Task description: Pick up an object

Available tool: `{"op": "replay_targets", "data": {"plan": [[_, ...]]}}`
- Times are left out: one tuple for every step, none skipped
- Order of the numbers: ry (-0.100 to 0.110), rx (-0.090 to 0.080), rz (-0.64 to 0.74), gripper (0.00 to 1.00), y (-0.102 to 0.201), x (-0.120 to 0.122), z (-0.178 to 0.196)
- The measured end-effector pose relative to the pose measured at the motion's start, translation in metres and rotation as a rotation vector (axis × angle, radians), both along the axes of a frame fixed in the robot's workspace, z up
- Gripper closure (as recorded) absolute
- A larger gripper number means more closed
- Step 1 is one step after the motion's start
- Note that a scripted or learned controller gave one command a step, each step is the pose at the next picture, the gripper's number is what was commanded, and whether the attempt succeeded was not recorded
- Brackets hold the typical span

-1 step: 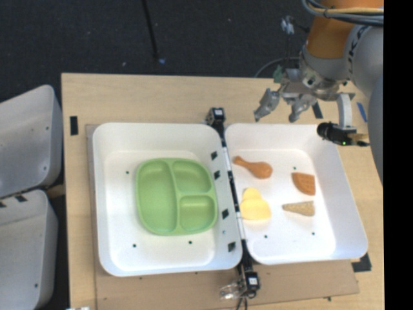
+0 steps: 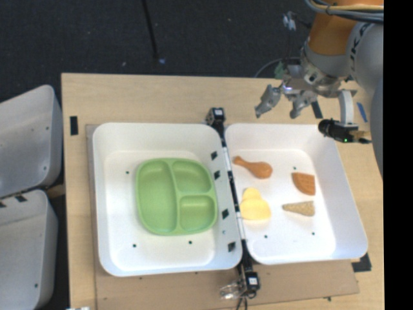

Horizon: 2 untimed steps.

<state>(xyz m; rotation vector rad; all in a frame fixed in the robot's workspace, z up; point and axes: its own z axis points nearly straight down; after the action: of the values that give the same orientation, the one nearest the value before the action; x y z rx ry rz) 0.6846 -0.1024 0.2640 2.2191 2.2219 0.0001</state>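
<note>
At the near edge of the surface point(image 2: 77, 283), a small clip-like fitting point(image 2: 240, 288) sits where the two bins meet. Beyond it, the left bin point(image 2: 106, 173) holds a green divided tray point(image 2: 175, 196), while the right bin point(image 2: 335, 231) carries a yellow pear-shaped toy point(image 2: 254, 206), a tan wedge point(image 2: 300, 208), an orange piece point(image 2: 304, 183) and a brown drumstick point(image 2: 253, 167). Farthest back, the gripper point(image 2: 284, 104) hangs above the right bin's far rim, fingers spread wide and holding nothing. This looks like the approach step: the next move calls for travelling nearer and descending onto one piece, the drumstick being closest.
</note>
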Motion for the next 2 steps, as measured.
{"op": "replay_targets", "data": {"plan": [[0.004, -0.001, -0.001, 0.0, 0.003, -0.004, -0.044], [0.004, -0.002, -0.003, 0.0, -0.004, -0.006, -0.087]]}}
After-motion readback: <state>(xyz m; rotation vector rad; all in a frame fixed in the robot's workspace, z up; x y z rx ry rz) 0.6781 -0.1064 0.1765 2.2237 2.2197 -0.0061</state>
